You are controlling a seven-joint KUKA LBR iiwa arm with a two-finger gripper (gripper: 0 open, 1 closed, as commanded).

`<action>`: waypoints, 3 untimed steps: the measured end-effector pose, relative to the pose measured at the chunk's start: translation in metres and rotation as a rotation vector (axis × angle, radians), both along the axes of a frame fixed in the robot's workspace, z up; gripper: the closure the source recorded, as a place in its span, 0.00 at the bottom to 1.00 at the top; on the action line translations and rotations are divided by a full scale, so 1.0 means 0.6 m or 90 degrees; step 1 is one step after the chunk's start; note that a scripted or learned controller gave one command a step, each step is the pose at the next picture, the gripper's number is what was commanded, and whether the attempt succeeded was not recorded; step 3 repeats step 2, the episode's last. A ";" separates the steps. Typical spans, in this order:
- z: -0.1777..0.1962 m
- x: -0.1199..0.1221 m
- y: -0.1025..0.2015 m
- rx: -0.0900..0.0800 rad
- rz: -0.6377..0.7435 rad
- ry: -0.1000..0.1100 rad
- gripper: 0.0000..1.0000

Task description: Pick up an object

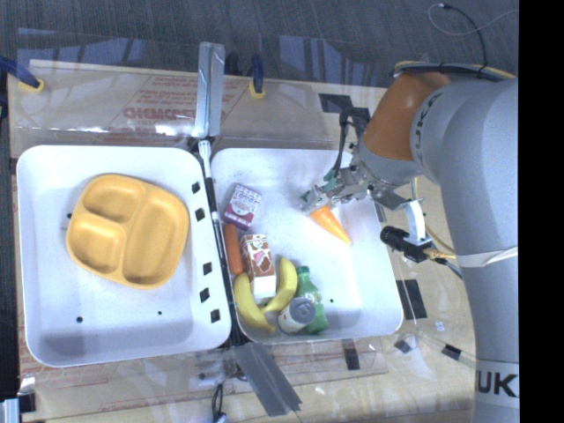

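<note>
Pointing lower-right, carrot (330, 223) lies diagonally beneath claw (328, 192).

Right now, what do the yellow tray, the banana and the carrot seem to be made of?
Tray: matte moulded plastic, going by its rounded compartments.
Banana: probably toy plastic, given its smooth, even yellow.
Carrot: likely plastic too, being uniformly orange, though it is too small to be sure.

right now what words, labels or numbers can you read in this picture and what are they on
"UK": white letters on the grey arm, cut off at the picture's edge.
Red print on the clear plastic sheet behind the bins: upside down and too blurred to read.
Label on the small carton: too small to read.
Label on the brown box by the banana: too small to read.
</note>
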State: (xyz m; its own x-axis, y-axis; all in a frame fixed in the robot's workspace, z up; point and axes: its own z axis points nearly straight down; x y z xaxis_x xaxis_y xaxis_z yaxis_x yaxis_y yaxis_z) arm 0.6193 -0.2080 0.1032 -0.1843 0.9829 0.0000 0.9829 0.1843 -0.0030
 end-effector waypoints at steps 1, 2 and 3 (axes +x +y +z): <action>0.169 0.051 -0.003 0.000 -0.129 -0.001 1.00; 0.131 0.005 0.026 0.001 -0.220 0.002 1.00; 0.131 0.005 0.026 0.001 -0.220 0.002 1.00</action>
